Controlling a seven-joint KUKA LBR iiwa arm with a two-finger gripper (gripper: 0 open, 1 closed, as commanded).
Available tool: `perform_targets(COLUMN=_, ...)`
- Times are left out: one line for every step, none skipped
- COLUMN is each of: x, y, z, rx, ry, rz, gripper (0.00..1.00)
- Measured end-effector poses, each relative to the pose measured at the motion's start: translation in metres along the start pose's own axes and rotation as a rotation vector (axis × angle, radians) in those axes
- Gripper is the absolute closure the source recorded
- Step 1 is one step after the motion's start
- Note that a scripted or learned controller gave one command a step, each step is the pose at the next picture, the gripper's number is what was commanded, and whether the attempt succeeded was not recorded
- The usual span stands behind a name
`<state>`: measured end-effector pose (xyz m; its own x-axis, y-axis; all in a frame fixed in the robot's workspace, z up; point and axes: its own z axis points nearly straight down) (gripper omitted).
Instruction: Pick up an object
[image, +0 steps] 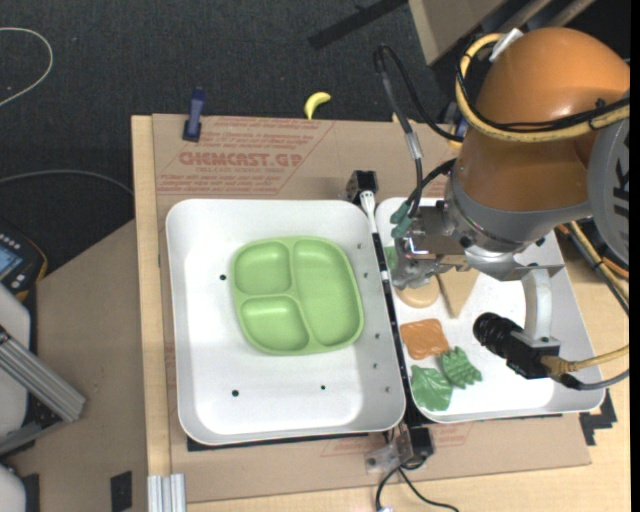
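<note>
Camera view. Two white bins sit side by side on a brown board. The left bin (200, 300) holds one green divided plate (297, 295), lying flat near the bin's middle. It has three compartments, two toward the far side and one toward the near side, and its long axis runs left to right with a slight tilt.

The right bin (505, 398) holds four things along its left half.
- A tan disc (420, 295) lies farthest from the camera. It is round, so no long axis can be read.
- A pale wedge (458, 297) lies just beside the disc on its right, with its long axis running far to near.
- An orange slab (425, 338) lies flat just nearer than the disc. It is almost square and slightly turned.
- Green leafy pieces (445, 378) lie nearest the camera, strung on a diagonal from near-left to far-right.

My claw (412, 268) hangs over the far-left part of the right bin, directly above the tan disc and covering its far edge. From this angle I cannot tell whether the claw is released or clenched, and nothing is seen in its grasp.
</note>
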<state>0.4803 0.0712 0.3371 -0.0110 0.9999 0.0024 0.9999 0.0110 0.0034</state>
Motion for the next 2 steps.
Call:
perform_targets(x=-0.008, y=0.000, z=-0.109, rx=-0.011, ry=0.000, rz=0.009, gripper=1.00)
perform_targets(x=-0.045, y=-0.001, z=0.015, rx=0.017, ry=-0.005, rz=0.016, gripper=1.00)
